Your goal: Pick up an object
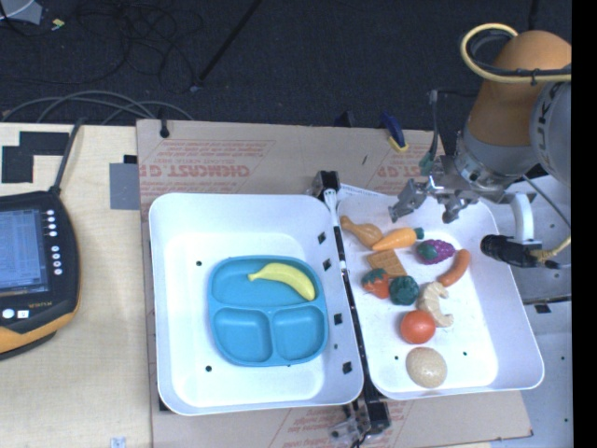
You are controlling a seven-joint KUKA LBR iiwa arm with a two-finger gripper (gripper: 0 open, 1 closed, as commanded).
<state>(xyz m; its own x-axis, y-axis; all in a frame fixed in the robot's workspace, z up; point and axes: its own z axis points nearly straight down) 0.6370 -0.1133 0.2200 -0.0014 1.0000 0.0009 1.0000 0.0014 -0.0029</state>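
gripper (431,203) open, nothing between its fingers, hovering over the right bin (508,343) at its far edge. carrot (395,239) lies just below-left of it, long axis roughly across the bin; likely nearest pick.

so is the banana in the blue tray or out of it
In. The banana lies in the top compartment of the blue tray in the left bin.

Black-and-orange teach pendant (33,264) at left; dark cables (112,54) behind the bench.
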